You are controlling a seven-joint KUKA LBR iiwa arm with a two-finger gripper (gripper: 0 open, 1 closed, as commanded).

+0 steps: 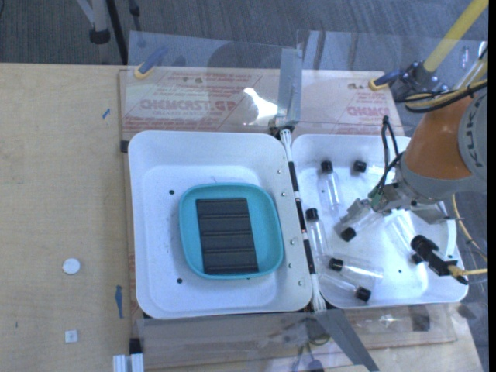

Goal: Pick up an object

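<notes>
Far to the left of the gripper (353, 222), out on the bare wooden bench (54, 169), sits a small white disc (71, 266). Closer in, but still well left of the gripper, the left bin (151, 177) holds a teal tray (188, 231) with a dark ribbed insert (225, 236) lying flat inside it.

The gripper hangs low in the right bin (399, 285), among clear tubes with black caps. Just to its left, near the wall between the bins, lies the leftmost tube (315, 231), cap end away from me. Up and left of the gripper is the upper tube (330, 183). A lone black cap (359, 166) sits straight above it, and I can't make out its tube. Right at the gripper's lower-left tip is the nearest cap (346, 233), touching or very nearly so. I cannot tell whether the gripper is spread apart or closed on it. Below the gripper lie the lower tube (355, 270) and, nearer me, the bottom tube (347, 288). To the gripper's right a pale tube (404, 231) lies partly under the arm (438, 149), which comes in from that side.
</notes>
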